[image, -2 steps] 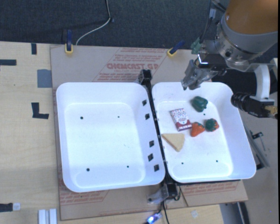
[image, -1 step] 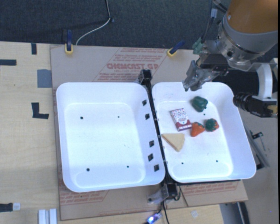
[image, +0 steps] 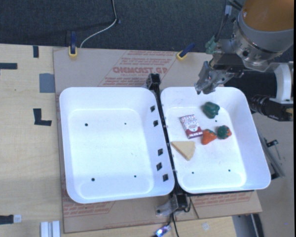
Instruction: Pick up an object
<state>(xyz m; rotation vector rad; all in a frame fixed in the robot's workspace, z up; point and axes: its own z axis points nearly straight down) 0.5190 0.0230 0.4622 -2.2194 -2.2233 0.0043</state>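
Note:
The right bin (image: 246, 181) holds a small red and white carton (image: 190, 125), a tan wedge like a cheese slice (image: 184, 148), a green pepper-like toy (image: 210, 109) and an orange-red piece with a green top (image: 216, 134). My gripper (image: 205, 86) hangs over the far edge of the right bin, above and a little left of the green toy. Nothing shows between its fingers. The objects lie apart from the gripper, on the bin floor.
The left bin (image: 69, 107) sits beside the right one, joined by a black clip strip (image: 160, 132). Both rest on a cardboard sheet (image: 133, 68) on the wooden bench. A white cable (image: 98, 33) runs at the back. The arm body (image: 266, 19) fills the upper right.

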